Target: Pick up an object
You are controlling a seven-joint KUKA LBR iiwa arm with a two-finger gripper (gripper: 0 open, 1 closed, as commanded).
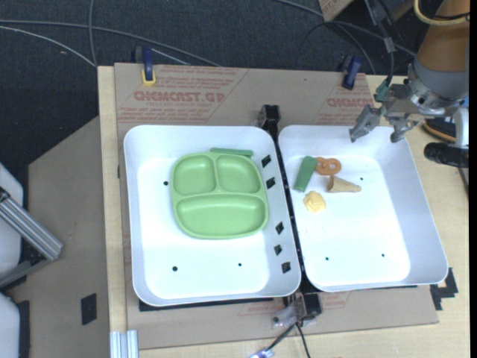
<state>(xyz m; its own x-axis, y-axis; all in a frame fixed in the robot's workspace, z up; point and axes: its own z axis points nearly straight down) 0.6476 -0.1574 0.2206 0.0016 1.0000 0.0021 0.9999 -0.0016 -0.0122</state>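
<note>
**Gripper open over right bin's far edge**

Gripper (381,127) hangs above the far rim of the right bin (417,222), fingers apart, nothing between them. Right bin contents, grouped near its left side: green block (305,174), orange pretzel (327,166), tan cone (344,186), yellow lump (314,201). Block and pretzel touch. Left bin (149,252) carries a green divided plate (218,196), flat, centred.

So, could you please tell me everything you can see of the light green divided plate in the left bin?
The light green divided plate looks like matte plastic, a rounded square with three compartments: two small ones at the far side, one wide one nearer. All three are bare. It lies flat, slightly turned, in the left white bin, with a darker green flat piece at its far edge.
</note>
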